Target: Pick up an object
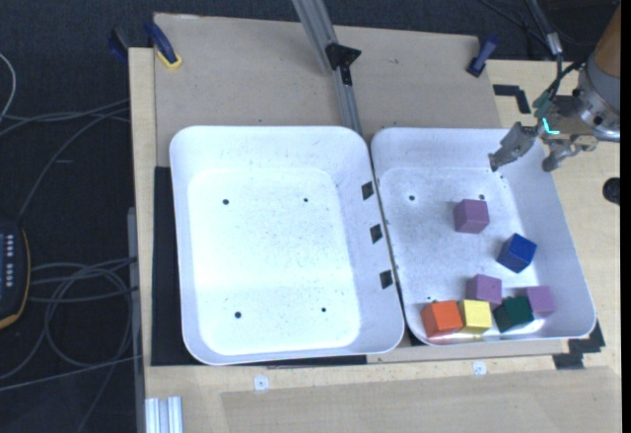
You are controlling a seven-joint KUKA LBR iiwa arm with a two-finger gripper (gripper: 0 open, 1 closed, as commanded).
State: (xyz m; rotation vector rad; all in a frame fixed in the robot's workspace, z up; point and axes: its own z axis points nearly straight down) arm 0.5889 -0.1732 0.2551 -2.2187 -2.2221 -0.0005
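The right bin [424, 175] holds several small blocks. A purple block [471, 215] lies near its middle and a blue block [517, 252] sits to the right of it. Along the front edge are an orange block [443, 318], a yellow block [476, 315], a dark green block [513, 313] and two more purple blocks [485, 287] [539, 299]. My gripper [532, 151] hovers over the bin's far right corner, open, with nothing between its fingers. It is up and to the right of the purple block, apart from it.
The left bin [266, 244] stands beside the right one, joined by black clips [375, 232]. A metal pole [311, 7] slants up from between the bins. Blue clamps [163, 44] [482, 54] hold the board's back corners. Cables lie on the floor to the left.
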